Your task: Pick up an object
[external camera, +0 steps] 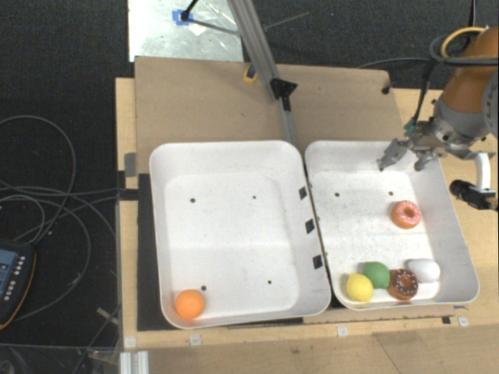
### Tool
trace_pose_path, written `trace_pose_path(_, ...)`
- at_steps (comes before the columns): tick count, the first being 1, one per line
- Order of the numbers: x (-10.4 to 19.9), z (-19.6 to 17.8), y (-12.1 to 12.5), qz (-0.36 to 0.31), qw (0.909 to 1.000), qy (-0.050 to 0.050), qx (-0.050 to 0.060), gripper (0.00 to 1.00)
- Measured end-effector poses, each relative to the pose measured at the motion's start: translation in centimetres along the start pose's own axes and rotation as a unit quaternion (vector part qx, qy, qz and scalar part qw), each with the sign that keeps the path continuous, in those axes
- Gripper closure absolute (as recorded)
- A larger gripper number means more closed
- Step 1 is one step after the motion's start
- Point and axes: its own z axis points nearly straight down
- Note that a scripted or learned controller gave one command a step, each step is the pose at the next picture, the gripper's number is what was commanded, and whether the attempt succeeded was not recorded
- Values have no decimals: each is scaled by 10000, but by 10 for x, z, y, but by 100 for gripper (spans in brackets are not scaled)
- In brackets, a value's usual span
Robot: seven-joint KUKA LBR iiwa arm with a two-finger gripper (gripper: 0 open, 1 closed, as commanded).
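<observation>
One hand [405,156] spread open, holding nothing, pink doughnut [405,214] well below it, apart

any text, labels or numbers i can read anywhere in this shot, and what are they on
No readable text anywhere.
The handheld device at the left edge has a lit screen, but its content is too small and blurred to read.
The bins, the pink donut, the chocolate donut and the orange ball carry no visible print.
The gripper shows no label.
</observation>
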Motion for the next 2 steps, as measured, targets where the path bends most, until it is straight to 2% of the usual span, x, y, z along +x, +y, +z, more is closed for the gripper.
trace_pose_path(1, 1, 52, 0, -15, 10000, 0, -4, 0)
trace_pose_path(2, 0, 37, 2, -33, 10000, -14, -38, 100)
